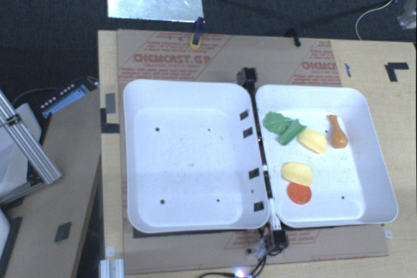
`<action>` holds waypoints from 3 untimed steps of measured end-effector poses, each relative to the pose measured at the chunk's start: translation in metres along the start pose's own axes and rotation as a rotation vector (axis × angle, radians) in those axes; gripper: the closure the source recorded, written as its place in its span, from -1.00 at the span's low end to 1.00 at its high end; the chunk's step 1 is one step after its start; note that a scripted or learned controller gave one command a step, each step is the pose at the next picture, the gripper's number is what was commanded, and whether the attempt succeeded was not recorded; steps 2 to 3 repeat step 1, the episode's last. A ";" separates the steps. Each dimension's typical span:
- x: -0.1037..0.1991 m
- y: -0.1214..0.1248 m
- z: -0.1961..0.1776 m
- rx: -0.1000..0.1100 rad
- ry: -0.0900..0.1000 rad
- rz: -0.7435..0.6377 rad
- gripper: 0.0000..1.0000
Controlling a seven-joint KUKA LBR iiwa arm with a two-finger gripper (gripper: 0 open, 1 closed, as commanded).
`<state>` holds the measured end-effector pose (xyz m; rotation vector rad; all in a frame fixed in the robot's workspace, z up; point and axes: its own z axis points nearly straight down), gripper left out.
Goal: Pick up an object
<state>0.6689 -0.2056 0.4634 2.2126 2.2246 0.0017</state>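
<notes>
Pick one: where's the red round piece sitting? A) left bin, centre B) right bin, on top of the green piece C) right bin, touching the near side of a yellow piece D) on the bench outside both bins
C: the red round piece lies in the right bin, against the near edge of a yellow piece.

Five small objects lie in the right bin (371, 140), all loose on its floor. A green piece (281, 126), irregular and lumpy, sits toward ten o'clock of the bin. Touching its lower right end is a pale yellow piece (313, 141), tilted. Just beside that, at three o'clock, an orange-brown piece (337, 132) stands lengthwise, narrow end up. Toward six o'clock lies a yellow oval (297, 172), and a red-orange disc (300, 193) touches it from below.
</notes>
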 end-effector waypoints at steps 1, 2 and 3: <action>0.000 0.000 -0.002 0.000 0.000 0.000 1.00; 0.000 0.000 -0.002 0.000 0.000 0.000 1.00; 0.000 0.000 -0.002 0.000 0.000 0.000 1.00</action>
